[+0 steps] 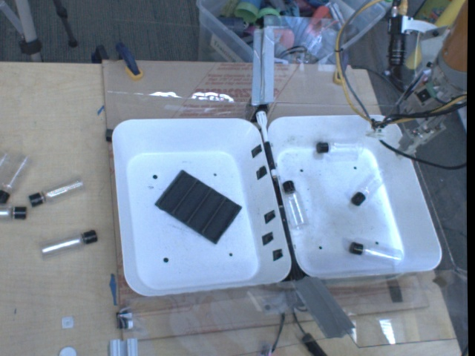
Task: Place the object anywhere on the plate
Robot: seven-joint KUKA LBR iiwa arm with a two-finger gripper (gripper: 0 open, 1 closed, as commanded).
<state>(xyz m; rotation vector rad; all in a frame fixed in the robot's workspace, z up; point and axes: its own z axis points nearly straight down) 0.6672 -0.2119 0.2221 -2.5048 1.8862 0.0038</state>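
Observation:
A black ridged plate (199, 205) lies flat and turned at an angle in the left bin (122, 199). Several clear vials with black caps lie in the right bin (423, 221): one at the back (338, 148), one by the divider (292, 203), one in the middle (365, 192) and one at the front (375, 252). My gripper (417, 134) hangs over the right bin's back right corner, among cables, apart from all the vials. Nothing shows in its grasp.
More vials (68, 242) lie loose on the wooden bench left of the bins. A clear box of coloured toys (297, 13) stands behind the bins. Yellow and black cables (349, 65) loop near the back right corner.

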